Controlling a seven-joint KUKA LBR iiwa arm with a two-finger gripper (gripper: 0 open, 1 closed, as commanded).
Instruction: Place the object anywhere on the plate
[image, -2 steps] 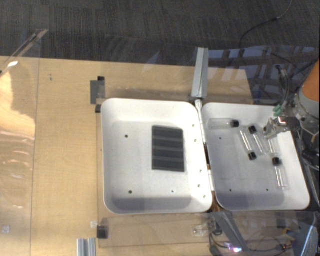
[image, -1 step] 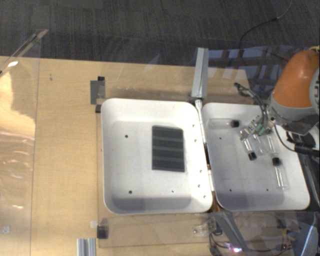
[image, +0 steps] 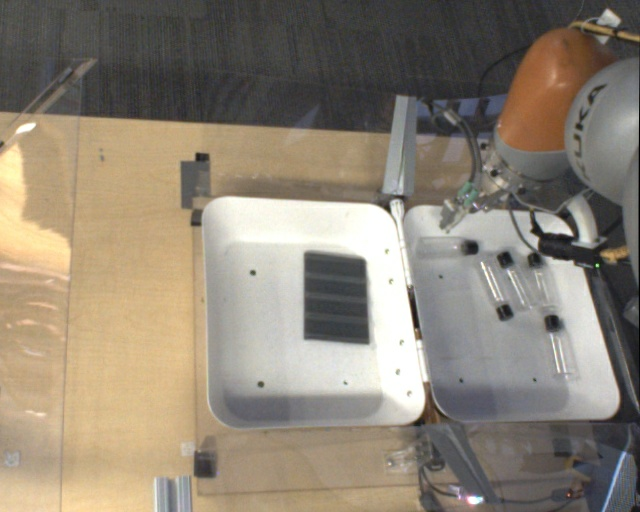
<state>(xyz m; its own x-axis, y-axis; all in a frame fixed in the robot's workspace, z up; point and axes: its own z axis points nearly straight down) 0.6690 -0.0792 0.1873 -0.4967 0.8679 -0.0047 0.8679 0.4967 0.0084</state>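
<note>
Claw (image: 452, 218): at the right bin's (image: 590, 400) far left corner; whether open or closed, cannot tell.
Tubes (image: 520, 290): clear, black-capped, scattered in the right bin, apart from the claw.
Plate (image: 336, 297): dark ribbed, mid left bin (image: 240, 330).

The arm (image: 575, 95) runs off the top right corner, so most of its body is cut away. Its gripper (image: 462, 210) is a small tangle of metal and cable at the right bin's (image: 600, 400) far left corner, too small to read the fingers. The clear tubes (image: 520, 290) with black caps blur into the white floor; their count is hard to fix. Cables (image: 450, 485) trail off the bottom edge.
</note>
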